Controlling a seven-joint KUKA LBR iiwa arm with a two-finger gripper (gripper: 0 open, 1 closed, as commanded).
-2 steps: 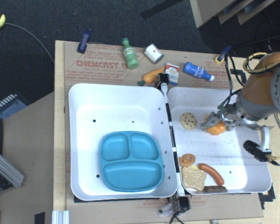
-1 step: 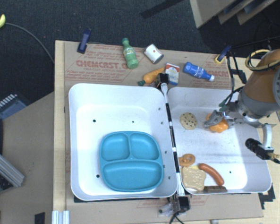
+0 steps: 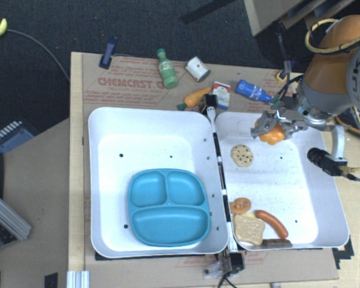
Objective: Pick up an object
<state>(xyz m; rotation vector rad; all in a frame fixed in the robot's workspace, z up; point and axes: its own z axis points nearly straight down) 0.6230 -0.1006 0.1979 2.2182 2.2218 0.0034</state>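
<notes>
We see the left bin (image 3: 107, 136) at centre frame holding a blue divided plate (image 3: 167, 206). The right bin (image 3: 322, 204) holds, along its lower edge, a slice of toast (image 3: 248, 229), a sausage (image 3: 272, 222) and a small orange round (image 3: 240, 205); a chocolate-chip cookie (image 3: 242, 155) lies higher up. At upper right the pincer (image 3: 272, 129) is clenched on an orange object (image 3: 273, 137). Above the bins, on the tabletop (image 3: 135, 86), lie a green bottle (image 3: 167, 69), a blue bottle (image 3: 253, 90) and a white can (image 3: 197, 68).
</notes>
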